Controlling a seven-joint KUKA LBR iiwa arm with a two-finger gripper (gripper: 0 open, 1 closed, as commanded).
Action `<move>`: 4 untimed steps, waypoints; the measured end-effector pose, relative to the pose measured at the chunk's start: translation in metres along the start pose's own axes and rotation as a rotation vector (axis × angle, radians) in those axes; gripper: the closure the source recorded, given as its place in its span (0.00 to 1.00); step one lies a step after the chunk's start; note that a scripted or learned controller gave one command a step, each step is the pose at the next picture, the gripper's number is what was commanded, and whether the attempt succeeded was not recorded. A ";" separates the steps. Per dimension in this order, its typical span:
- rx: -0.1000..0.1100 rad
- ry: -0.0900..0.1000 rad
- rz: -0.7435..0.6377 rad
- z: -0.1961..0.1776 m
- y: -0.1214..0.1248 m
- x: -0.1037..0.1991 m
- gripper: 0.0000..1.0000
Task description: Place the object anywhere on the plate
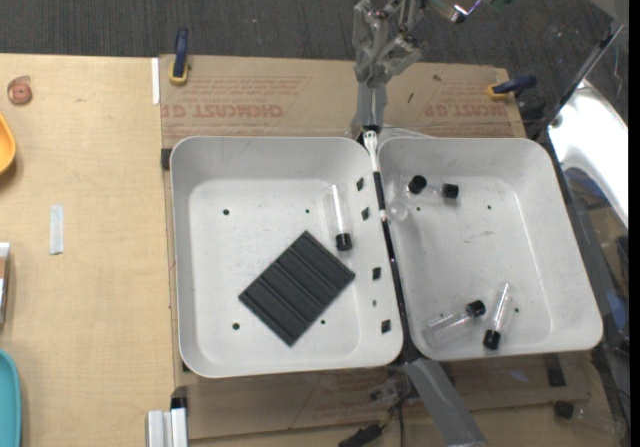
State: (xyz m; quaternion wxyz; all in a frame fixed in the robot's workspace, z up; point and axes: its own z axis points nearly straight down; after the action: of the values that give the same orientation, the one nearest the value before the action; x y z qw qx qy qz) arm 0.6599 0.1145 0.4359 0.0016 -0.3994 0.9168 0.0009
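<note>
Red lettering reading "CHEMCAST GP", seen upside down, is printed on the brown cardboard sheet (300, 95) behind the two shallow white bins. A dark ribbed rectangular plate (297, 287) lies diagonally in the left bin (190, 235). A clear black-capped plastic vial (340, 218) is laid just beside the plate's upper corner, its long axis near vertical, cap toward the camera. The two-finger gripper (378, 60) is held above the bins' far edge, fingers seemingly spread, nothing pinched.

You'll see printed brown cardboard (300, 95) at twelve o'clock, pinned by a blue clamp (180, 47) at eleven and a second clamp (510, 88) at one. An orange dish (5, 147) sits at nine, a teal tray (8, 405) at seven.
</note>
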 end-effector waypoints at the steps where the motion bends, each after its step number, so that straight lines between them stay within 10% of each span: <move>1: 0.000 -0.001 -0.263 -0.006 -0.061 0.066 1.00; 3: 0.001 -0.011 -0.249 -0.023 -0.065 0.066 1.00; 4: -0.001 0.000 -0.432 -0.006 0.003 -0.003 1.00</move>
State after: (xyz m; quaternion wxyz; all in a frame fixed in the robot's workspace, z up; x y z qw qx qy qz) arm 0.6598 0.1187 0.4415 0.0016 -0.5867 0.8098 0.0010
